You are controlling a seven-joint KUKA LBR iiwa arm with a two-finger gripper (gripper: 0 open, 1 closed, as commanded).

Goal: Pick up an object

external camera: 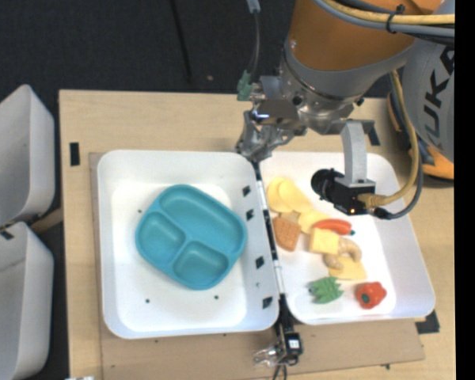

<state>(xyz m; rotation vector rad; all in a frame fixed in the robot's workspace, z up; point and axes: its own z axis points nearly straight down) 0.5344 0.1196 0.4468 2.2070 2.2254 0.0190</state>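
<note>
Orange-banded arm (356, 14) looming overhead, gripper (257, 141) hanging just up-right of blue plate (191, 246), open or clenched impossible to tell. Toy foods (324, 240) lying right of plate, seemingly none lifted; whole pick left.

Two white bins side by side on a wooden bench (79, 125); in the left bin (119, 291), a blue divided plate (191, 236); white chairs (12, 212) at the far left, off the bench
</note>
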